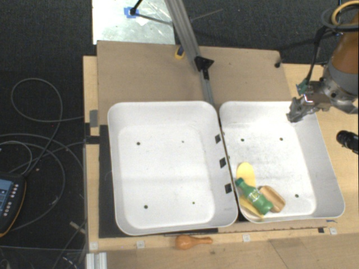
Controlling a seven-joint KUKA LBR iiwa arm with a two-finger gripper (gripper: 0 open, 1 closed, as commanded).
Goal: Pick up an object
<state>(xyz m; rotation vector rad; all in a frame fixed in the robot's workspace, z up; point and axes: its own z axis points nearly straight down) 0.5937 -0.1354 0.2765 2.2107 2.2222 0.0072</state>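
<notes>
a flat brown cardboard-coloured bench top (151, 72) is sitting on dark carpeted floor (39, 38). thin black cables (33, 144) are looping at nine o'clock. a pale glaring rectangular floor patch (120, 10) is showing at eleven o'clock, a slanted grey metal pole (182, 24) crossing it.

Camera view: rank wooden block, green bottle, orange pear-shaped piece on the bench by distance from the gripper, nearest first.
From the gripper, at the right bin's far right corner:
1. Wooden block, near end of the right bin.
2. Green bottle, just left of the block; close call with it.
3. Orange pear-shaped piece, on the bench outside the bins.
</notes>
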